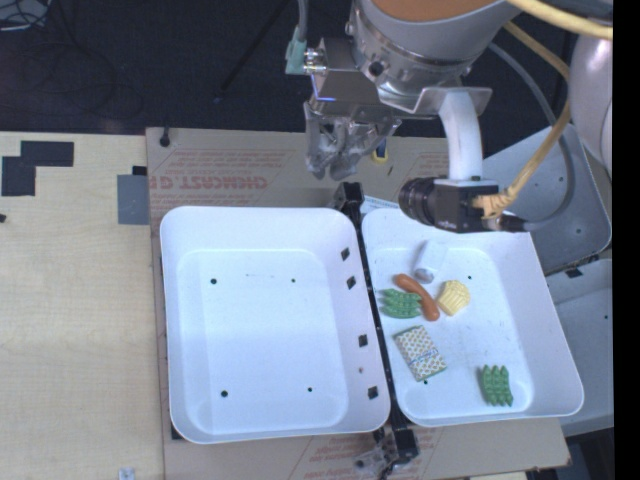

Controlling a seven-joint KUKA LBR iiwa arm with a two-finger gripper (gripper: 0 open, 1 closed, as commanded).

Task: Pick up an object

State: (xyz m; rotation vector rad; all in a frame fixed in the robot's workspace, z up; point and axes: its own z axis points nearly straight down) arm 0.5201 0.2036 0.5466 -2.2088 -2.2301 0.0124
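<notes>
Orange carrot (417, 296) lies well below claw (340, 158).

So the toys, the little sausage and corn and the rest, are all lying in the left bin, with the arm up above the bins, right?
Not quite: the sausage, corn and the rest lie in the right bin, as the camera view shows. The arm is indeed up above the bins.

Gripper (340, 153) raised above bins' far edge; right bin (540, 298) holds orange carrot (418, 296), corn (453, 297), patterned block (419, 353).
</notes>
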